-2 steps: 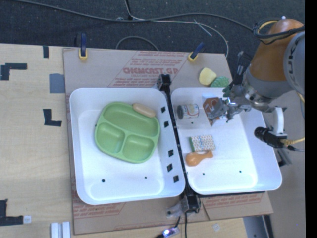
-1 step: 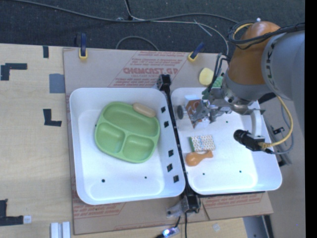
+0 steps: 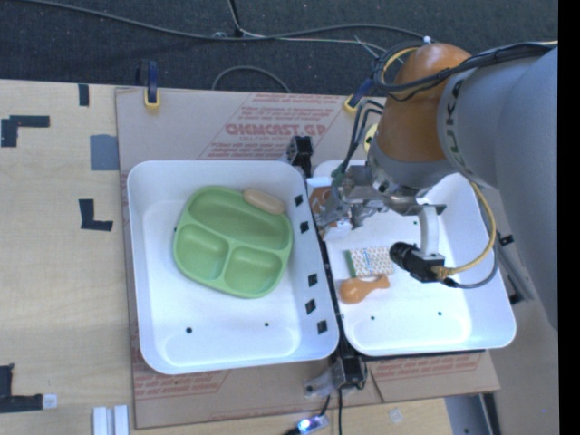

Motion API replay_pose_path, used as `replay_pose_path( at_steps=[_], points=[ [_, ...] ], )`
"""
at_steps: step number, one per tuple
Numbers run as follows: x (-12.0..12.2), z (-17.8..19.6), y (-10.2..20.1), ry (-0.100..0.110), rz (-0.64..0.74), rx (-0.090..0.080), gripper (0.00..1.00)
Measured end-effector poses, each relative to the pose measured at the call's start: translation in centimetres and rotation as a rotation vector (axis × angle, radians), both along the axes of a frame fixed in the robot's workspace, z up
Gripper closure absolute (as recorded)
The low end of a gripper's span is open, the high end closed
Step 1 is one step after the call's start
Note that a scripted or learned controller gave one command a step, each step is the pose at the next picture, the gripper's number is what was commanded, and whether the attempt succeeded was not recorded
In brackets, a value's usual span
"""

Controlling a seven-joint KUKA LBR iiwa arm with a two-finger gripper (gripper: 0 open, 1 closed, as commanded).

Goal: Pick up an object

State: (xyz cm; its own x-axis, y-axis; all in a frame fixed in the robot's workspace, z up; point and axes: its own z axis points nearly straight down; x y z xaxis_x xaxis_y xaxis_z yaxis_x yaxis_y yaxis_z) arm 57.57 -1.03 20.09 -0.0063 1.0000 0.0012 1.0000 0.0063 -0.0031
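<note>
An orange, pear-shaped toy (image 3: 362, 287) was seen lying flat in the right bin (image 3: 471, 333), near that bin's left wall; its long axis ran roughly left to right with a slight upward tilt toward the right, the bulbous end at the left and the narrow neck at the right. Just above it a small patterned packet with a green edge (image 3: 368, 261) was seen. The gripper (image 3: 337, 208) was lowered at the upper left corner of the right bin, beside the divider; whether it was spread or closed could not be told. In the left bin (image 3: 154, 324) a green divided plate (image 3: 234, 241) was laid, with a tan, bread-like piece (image 3: 263, 200) at its upper rim. Both bins were set on a cardboard sheet (image 3: 263, 125) over a pale wooden bench (image 3: 54, 270), and dark carpet with cables (image 3: 109, 25) was seen beyond.
</note>
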Motion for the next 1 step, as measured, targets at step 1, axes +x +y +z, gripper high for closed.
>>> replay_pose_path(
  at_steps=[1],
  points=[
    [-0.62, -0.23, 4.85, 0.000, 0.000, 0.000, 1.00]
  ],
)
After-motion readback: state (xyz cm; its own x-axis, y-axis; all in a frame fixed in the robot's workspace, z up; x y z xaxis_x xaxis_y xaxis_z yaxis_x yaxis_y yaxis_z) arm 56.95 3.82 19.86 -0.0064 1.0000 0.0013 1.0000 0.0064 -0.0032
